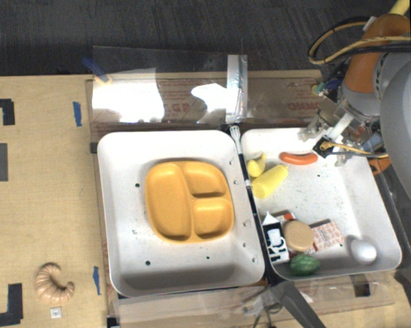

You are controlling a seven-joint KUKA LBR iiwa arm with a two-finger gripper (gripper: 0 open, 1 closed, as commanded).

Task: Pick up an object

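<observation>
Two bins; hand (329,135) above right bin's (370,187) far edge near sausage (298,158); grip state unreadable.

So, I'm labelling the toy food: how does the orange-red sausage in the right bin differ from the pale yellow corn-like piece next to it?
The orange-red sausage is slim and lies nearly level across the view; the pale yellow corn-like piece is thicker and lies at a slant. The sausage sits nearer the gripper, the yellow piece nearer the divider. Both are elongated and rest in the right bin.

Orange hot dog (298,158) lying flat in right bin (370,187).
</observation>
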